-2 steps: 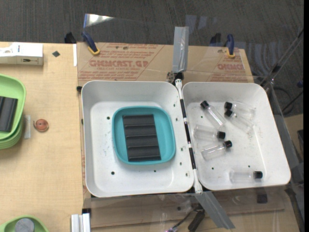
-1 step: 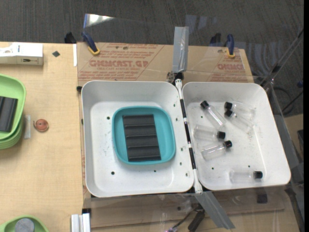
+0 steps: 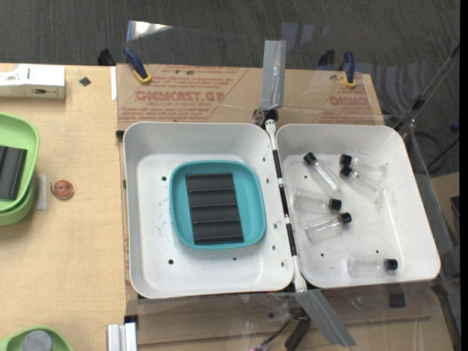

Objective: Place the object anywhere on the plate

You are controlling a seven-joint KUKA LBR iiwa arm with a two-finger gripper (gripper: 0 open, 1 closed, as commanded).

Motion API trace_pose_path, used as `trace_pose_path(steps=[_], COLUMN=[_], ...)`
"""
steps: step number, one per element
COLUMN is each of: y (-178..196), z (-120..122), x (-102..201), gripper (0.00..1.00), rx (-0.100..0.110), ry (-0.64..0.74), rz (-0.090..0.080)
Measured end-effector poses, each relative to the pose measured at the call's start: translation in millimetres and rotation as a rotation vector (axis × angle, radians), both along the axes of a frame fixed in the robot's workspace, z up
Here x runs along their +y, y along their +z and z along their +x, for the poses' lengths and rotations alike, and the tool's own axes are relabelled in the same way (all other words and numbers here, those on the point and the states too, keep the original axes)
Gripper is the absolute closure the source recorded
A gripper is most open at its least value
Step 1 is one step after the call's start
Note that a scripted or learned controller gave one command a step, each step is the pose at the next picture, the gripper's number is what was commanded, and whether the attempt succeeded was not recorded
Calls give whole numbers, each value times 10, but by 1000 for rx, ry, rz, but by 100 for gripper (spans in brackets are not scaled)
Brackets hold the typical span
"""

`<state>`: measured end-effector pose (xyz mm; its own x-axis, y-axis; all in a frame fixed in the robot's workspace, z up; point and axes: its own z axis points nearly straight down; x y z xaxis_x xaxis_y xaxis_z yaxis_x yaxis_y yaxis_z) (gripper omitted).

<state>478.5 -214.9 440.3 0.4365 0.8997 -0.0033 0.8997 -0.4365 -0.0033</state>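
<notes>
Capped vials (image 3: 324, 228) flat in right bin (image 3: 413, 221), axes apparently mixed.

Two shallow white bins are seen side by side, a left bin (image 3: 139, 196) and a right bin (image 3: 409, 196). One teal plate (image 3: 179, 210) is counted in the left bin, with one black ridged insert (image 3: 213, 208) on it. Five clear vials with black caps (image 3: 327, 226) are counted in the right bin. Two clamps (image 3: 137, 68) are counted at the back edge.
</notes>
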Motion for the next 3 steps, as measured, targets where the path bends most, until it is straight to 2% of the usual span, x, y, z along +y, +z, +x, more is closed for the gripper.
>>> trace_pose_path(steps=[1, 2, 3], y=[0, -1959, -512], z=[0, -13, -2], x=[0, 68, 79], gripper=[0, 0, 0], rx=[0, 0, 0], ry=[0, -83, -174], rz=[0, 1, -1])
